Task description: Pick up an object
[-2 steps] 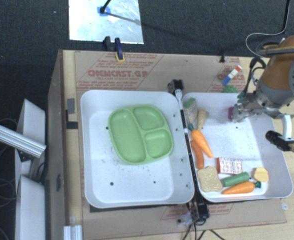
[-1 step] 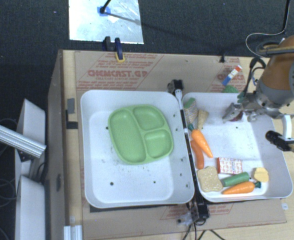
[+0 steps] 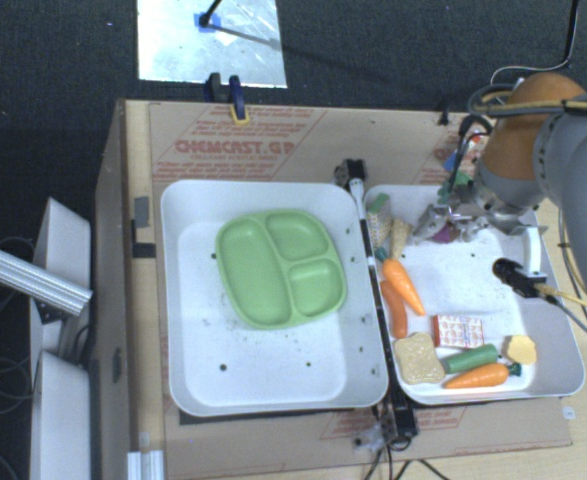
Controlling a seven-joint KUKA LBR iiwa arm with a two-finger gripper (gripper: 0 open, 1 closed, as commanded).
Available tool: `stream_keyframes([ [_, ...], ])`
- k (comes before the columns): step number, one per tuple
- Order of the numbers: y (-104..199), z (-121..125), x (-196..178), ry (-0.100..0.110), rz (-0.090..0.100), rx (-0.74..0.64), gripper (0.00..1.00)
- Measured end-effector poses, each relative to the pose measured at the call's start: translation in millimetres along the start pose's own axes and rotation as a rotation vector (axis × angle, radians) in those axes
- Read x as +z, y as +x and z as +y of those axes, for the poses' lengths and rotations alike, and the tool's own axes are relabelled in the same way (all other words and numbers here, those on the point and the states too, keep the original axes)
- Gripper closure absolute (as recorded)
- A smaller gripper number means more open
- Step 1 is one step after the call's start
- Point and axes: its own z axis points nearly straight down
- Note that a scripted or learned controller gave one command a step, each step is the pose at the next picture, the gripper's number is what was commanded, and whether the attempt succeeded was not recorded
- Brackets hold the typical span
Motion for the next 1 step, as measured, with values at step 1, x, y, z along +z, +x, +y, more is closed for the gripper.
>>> stream_keyframes([
  [1,-0.7,1.1,-11.6,-0.003,-0.001,-0.002,1.0],
])
